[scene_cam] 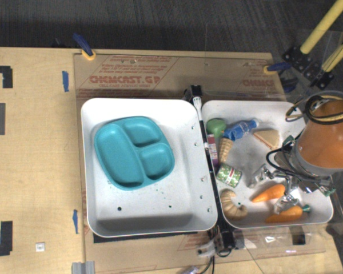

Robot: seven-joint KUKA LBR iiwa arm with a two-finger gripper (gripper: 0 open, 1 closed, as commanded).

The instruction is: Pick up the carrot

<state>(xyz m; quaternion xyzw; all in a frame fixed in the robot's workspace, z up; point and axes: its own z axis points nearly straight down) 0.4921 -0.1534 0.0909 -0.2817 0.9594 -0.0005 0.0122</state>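
- Camera view: two white bins sit side by side on the tan surface [34,153]; the left bin [103,210] holds a teal divided plate [134,151], tilted a little, with a few dark specks on the bin floor near it.
- The right bin [326,213] holds a jumble of small things: a green round piece [216,125] at its upper left, a blue bottle [240,129] just beside that, a tan wedge [267,137] further right, a green-labelled can [229,176] lower down, and a pale ring-shaped pastry [233,204] near the bottom left corner.
- Two orange carrots lie in the lower right part of that bin: the upper carrot [267,194] points left and slightly down, and the lower carrot [286,213] lies nearly level with a green end at its right.
- The arm [327,138] comes in from the right, its orange band over the bin's right side.
- The gripper [287,194] hangs low over the right end of the upper carrot, between the two carrots; its metal parts overlap them, and I cannot tell how far apart the fingers stand or whether they clasp anything.
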